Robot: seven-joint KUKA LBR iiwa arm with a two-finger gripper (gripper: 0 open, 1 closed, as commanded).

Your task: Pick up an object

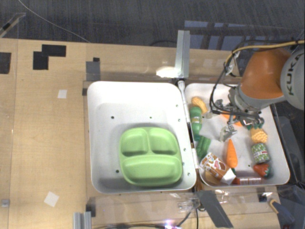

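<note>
Your claw [228,131] hangs just above the carrot [231,154], whose long axis runs away from it toward the bin's near wall; its opening: cannot tell.

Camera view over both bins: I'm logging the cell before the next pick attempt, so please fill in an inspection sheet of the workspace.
Surface: pale wooden bench bearing two shallow white bins, left bin and right bin.
Job's things: in the right bin, an orange toy carrot, yellow toy corn cob, green toy vegetable, yellow toy pineapple, green can, brown snack packet.
Clutter: green three-compartment plastic tray in the left bin.
Grippers: tool low over the right bin, just above the carrot; finger state unclear.
Cables: black and yellow cables at the wrist.
Surroundings: dark carpet beyond the bench.
</note>
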